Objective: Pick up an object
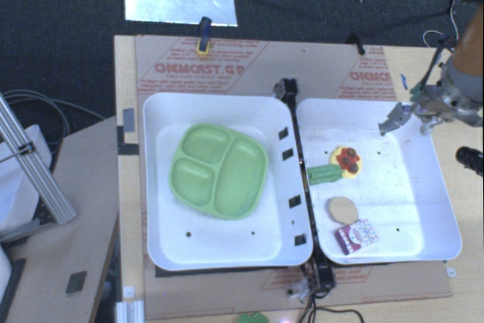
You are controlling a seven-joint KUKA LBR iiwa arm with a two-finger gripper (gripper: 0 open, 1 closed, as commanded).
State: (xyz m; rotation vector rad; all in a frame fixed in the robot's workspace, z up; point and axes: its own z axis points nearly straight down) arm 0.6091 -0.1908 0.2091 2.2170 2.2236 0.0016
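Observation:
In the right bin lie several small objects. A yellow piece with red dots sits beside a green pickle-like piece. Below them are a tan oval cookie and a maroon and white packet. My gripper hangs over the bin's upper right part, well clear of all the objects, with nothing between its fingers. Its two fingers stand spread apart, so it is open.
The left bin holds a light green divided plate. A black divider with clips runs between the bins. A yellow and blue clamp stands at the bench's back edge. A metal frame sits at far left.

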